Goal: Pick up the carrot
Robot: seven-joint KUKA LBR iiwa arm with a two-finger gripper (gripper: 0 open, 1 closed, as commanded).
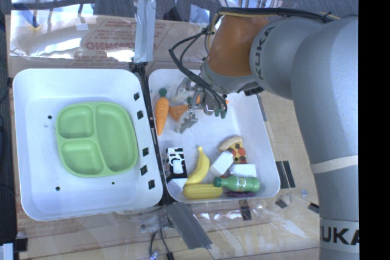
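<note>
The carrot (161, 115), orange with a green top, lies lengthwise along the left wall of the right bin (263, 131). My gripper (184, 108) hangs just to the right of it, low over the bin floor. Its fingers are open, one finger (183, 91) toward the back and the other toward the front. A small orange piece (178, 111) sits between them, right beside the carrot; I cannot tell whether it touches either finger. The carrot itself lies outside the fingers.
In the front of the right bin are a banana (200, 165), a yellow piece (203, 192), a green bottle (239, 184), a pizza slice (231, 144), a white block (222, 162) and a black-and-white item (177, 162). The left bin (30, 94) holds a green divided plate (96, 139).
</note>
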